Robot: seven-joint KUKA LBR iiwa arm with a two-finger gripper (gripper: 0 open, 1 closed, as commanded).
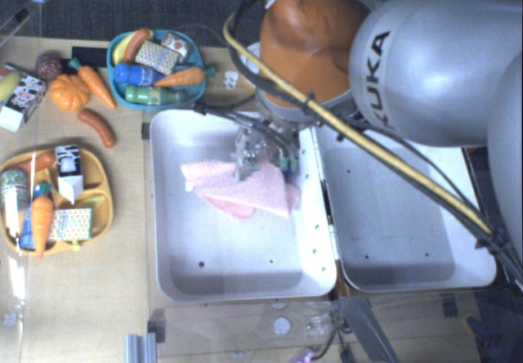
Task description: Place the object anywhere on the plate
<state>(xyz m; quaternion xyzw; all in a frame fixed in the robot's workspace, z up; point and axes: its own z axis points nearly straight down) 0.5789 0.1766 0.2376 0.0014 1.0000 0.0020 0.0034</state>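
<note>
pink cloth (245, 190) flat, long axis left-right | pincer (249, 161) over it, grip state unclear

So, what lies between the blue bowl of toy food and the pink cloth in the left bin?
In the camera view, a strip of bare bench, the left bin's white rim and some bare bin floor separate the blue bowl from the pink cloth.

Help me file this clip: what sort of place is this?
Probably a robotics lab test bench, not a kitchen: a KUKA arm reaches over two white bins, with toy food in a blue bowl and a yellow tray alongside.
</note>
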